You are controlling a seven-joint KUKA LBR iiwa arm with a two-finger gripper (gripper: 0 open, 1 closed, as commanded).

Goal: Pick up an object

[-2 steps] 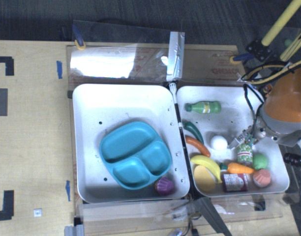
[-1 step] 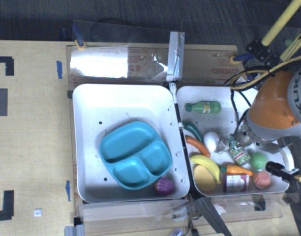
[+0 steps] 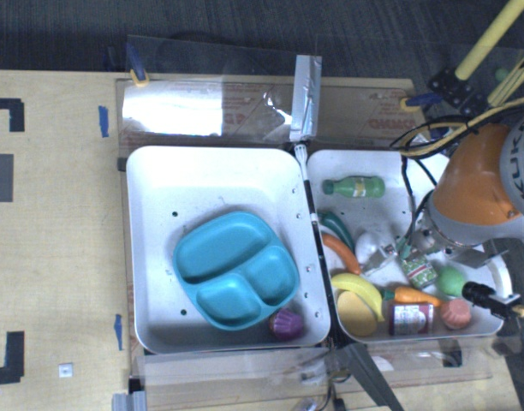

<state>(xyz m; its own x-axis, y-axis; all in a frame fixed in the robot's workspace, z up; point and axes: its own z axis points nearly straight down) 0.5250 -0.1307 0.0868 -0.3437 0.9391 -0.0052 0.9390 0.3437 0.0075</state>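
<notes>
Here the arm (image 3: 480,182) reached into the right bin (image 3: 375,163) from the right.
Nearest lay a jar (image 3: 411,318), banana (image 3: 358,288) and carrot (image 3: 339,252); the end effector (image 3: 413,248) hung over them, its state impossible to tell. Farthest lay a green bottle (image 3: 354,187).

Blue divided tray (image 3: 235,268) and purple toy (image 3: 287,323) share the left bin (image 3: 151,178).
</notes>
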